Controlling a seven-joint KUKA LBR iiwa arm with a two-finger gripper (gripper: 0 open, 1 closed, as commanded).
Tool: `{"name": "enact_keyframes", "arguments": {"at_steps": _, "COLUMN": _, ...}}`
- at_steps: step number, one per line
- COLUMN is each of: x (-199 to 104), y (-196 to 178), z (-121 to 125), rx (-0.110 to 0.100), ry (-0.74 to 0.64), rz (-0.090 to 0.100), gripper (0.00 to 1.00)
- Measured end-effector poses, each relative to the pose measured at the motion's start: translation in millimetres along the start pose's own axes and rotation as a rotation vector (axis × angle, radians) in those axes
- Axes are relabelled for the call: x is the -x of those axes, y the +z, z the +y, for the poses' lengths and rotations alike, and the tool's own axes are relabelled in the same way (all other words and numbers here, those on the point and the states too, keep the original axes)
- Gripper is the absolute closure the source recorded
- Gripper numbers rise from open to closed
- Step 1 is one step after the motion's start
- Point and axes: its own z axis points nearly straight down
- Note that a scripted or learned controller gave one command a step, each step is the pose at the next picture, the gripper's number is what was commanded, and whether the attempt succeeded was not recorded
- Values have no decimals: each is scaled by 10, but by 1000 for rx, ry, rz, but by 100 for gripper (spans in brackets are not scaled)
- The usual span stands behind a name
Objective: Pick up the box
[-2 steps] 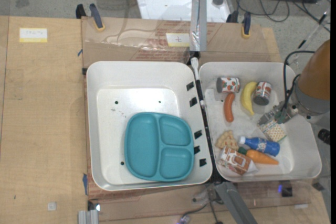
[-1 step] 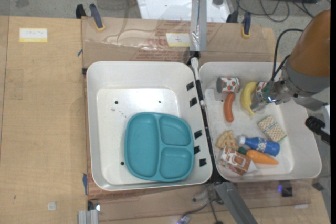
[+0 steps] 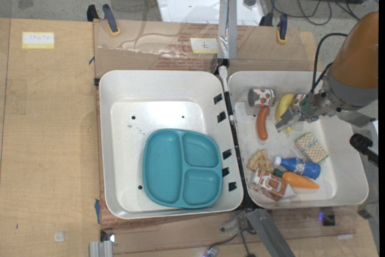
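The gripper [image 3: 289, 120] hangs low near the right bin's [image 3: 361, 189] far edge, beside a banana [image 3: 283, 105]. The patterned box [image 3: 311, 148] lies apart, toward the bin's right side.

Bright even overhead light, soft shadows

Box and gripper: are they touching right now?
Apart. The camera view shows white bin floor between the gripper and the box, which lies lower right of it.
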Motion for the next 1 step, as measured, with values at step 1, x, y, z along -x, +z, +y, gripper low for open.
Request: {"name": "enact_keyframes", "arguments": {"at_steps": 1, "x": 404, "y": 386, "z": -641, "rx": -5, "ry": 163, "rz": 3, "gripper": 0}}
